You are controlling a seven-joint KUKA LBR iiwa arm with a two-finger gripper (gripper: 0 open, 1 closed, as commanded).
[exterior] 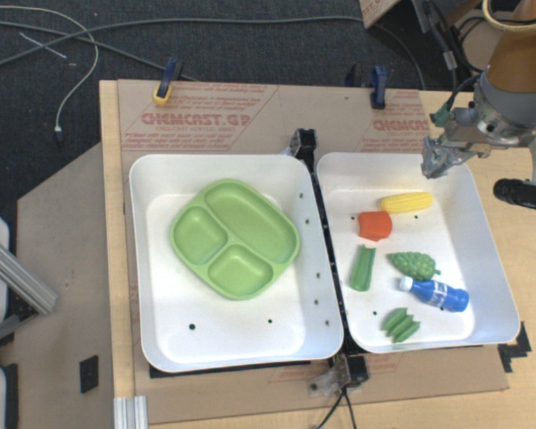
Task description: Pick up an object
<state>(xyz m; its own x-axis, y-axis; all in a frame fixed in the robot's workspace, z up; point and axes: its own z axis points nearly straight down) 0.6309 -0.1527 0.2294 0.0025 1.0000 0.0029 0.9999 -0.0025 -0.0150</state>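
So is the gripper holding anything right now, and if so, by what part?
Nothing is held. The gripper hangs over the far corner of the right bin, with nothing between its fingers; the corn lies just below it, untouched.

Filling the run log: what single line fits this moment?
phase: approach | gripper: above right bin far corner | nearest: corn | held: nothing visible

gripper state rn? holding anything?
Gripper: open or shut cannot be told; nothing seen held. It sits above the right bin's far edge, near the corn.
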